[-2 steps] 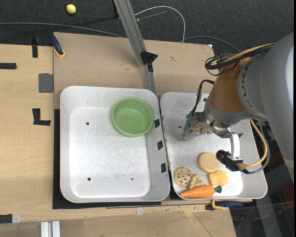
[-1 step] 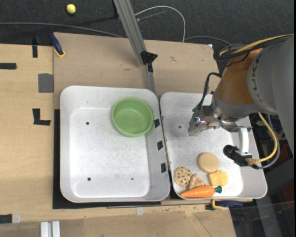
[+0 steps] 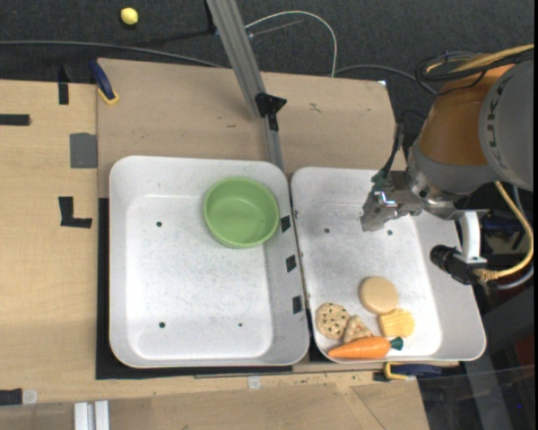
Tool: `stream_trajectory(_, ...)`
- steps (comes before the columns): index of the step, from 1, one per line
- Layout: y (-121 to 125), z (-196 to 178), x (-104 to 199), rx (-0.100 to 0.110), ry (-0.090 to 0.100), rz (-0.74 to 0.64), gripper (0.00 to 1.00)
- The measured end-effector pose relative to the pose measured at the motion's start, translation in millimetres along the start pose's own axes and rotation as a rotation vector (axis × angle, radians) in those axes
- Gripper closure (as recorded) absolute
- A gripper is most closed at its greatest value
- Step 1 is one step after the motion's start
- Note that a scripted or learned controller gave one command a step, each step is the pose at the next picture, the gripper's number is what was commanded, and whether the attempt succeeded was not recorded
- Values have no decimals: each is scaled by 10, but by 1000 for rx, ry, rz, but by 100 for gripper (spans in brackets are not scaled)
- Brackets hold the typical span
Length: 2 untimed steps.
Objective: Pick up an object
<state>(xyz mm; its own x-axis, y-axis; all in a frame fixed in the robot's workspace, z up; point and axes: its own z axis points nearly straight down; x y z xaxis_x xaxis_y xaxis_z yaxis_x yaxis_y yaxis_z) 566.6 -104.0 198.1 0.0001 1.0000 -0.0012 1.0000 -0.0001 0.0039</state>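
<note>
Toy carrot (image 3: 365, 348) sits well below the claw (image 3: 377, 212), looks light, hard, kinda slick, so pinch mid-body; can't tell the claw's state.

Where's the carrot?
The carrot lies along the right bin's front edge, just below the cookie and the yellow piece.

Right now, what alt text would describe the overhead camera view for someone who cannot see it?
A grey and orange robot arm's gripper hovers over the right white bin, above a cookie, carrot and bread-like pieces in its near corner. The left white bin holds a green bowl.
</note>
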Motion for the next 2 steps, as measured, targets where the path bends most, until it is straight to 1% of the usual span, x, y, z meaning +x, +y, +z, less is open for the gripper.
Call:
stream_trajectory(1, 9, -366, 0, 1, 1, -1, 100)
stream_trajectory(2, -19, -455, 557, 4, 3, -7, 100)
